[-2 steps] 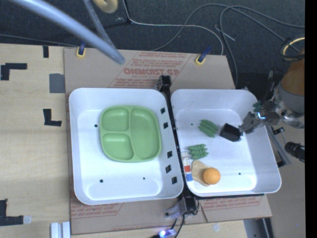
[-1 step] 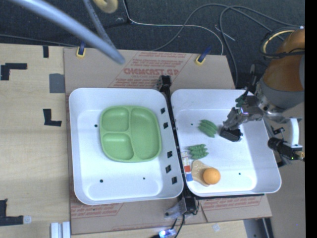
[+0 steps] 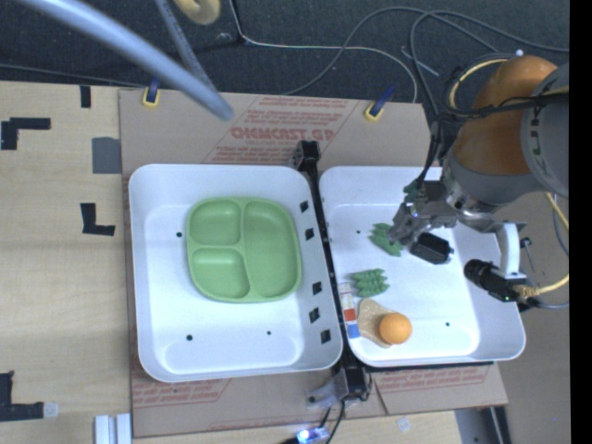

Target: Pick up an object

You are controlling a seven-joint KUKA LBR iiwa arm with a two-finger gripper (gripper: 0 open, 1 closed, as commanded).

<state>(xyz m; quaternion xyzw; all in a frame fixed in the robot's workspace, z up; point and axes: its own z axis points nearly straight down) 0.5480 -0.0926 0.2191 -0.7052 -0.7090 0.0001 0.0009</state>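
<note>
My gripper (image 3: pixel 401 232) hangs low over the right bin (image 3: pixel 462 340), near its upper middle. A green toy piece (image 3: pixel 383 240) lies right at the fingertips, touching or just beside them. A second green piece (image 3: pixel 368 281) lies lower in the same bin. An orange ball (image 3: pixel 395 328) rests on a tan object (image 3: pixel 370 322) near the bin's front left. A small red and blue item (image 3: pixel 350 314) sits by the divider.
The left bin (image 3: pixel 157 340) holds a green sectioned plate (image 3: pixel 244 249). A black clip rail (image 3: pixel 319 248) runs between the bins. Cables trail across the dark floor behind the bench. The arm's orange band (image 3: pixel 504 118) looms over the right bin's far side.
</note>
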